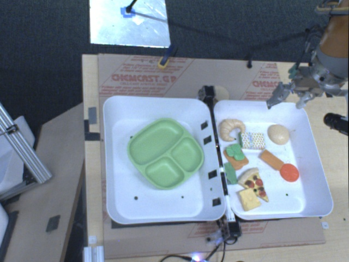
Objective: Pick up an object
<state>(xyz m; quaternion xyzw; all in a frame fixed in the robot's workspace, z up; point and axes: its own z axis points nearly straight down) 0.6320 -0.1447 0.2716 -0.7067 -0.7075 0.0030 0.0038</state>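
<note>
Dark carpet surrounds my table (136, 72), which carries two white bins side by side. From the right, my arm (332, 48) reaches in, its claw (288, 97) spread apart and gripping nothing, poised over the far edge of the right bin (316, 168). Toy foods lie below it: a croissant (231, 127), egg (278, 134), carrot (279, 165) and pizza slice (254, 182). A green divided plate (165, 153) sits in the left bin (120, 146).

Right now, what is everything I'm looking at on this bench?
bins: 2, white, side by side
tray: 1, green, left bin
croissant: 1, tan, right bin, top left
egg: 1, cream, right bin, top right
carton: 1, white-blue, beside croissant
carrot: 1, orange, right bin
sandwich: 1, green-orange, right bin
pizza: 1, right bin, front
cheese: 1, yellow, front
gripper: 1, grey, open, above right bin's back edge
</note>
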